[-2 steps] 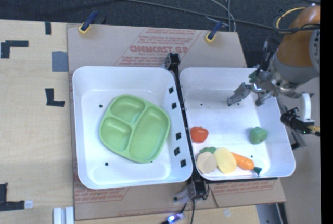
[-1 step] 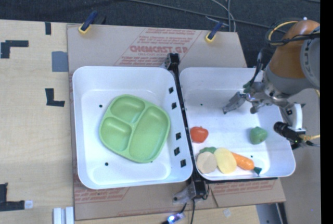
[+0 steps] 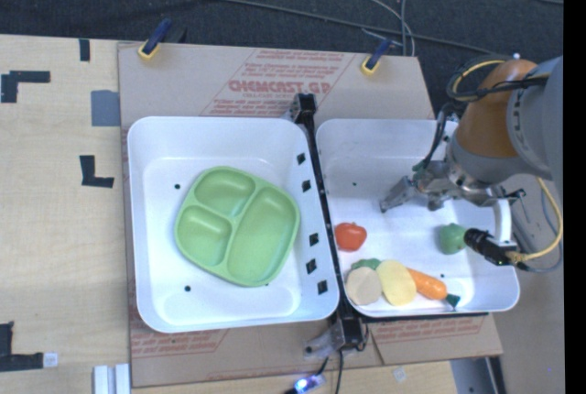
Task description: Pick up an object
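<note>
- Toys for the picking lie in the right bin (image 3: pixel 366 140): a red tomato-like piece (image 3: pixel 350 236) near the divider, a green ball-like piece (image 3: pixel 450 238) further right, and along the near wall a cluster of a pale round piece (image 3: pixel 363 285), a yellow piece (image 3: pixel 396 282) and a carrot (image 3: pixel 428 284).
- Left bin (image 3: pixel 146 200) holds just a green divided plate (image 3: pixel 238 225).
- Best target, to my eye, is the red piece: it sits alone on bare floor, with room for fingers on both sides, whereas the clustered pieces touch one another and hug the wall.
- Approach should be straight down, centred over the piece, closing only once the fingers straddle it.
- Claw (image 3: pixel 396 197) hangs over bare bin floor in the upper middle of the right bin, apart from every toy.
- Its fingers look spread somewhat, with nothing between them; it is gripping nothing.
</note>
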Robot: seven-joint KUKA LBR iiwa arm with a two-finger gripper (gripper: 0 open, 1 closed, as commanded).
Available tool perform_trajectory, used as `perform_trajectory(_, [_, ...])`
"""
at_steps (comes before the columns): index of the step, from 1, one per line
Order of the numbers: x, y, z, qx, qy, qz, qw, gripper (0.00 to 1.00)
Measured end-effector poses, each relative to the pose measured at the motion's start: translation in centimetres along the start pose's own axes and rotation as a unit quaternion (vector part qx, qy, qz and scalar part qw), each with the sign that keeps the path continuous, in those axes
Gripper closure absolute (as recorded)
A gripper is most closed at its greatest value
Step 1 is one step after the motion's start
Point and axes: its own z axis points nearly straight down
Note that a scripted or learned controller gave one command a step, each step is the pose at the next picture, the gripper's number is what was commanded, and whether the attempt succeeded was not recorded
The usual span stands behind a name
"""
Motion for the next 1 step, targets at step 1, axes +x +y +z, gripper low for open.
perform_trajectory(1, [-0.05,0.12,-1.37,-0.002,-0.001,0.0,1.0,1.0])
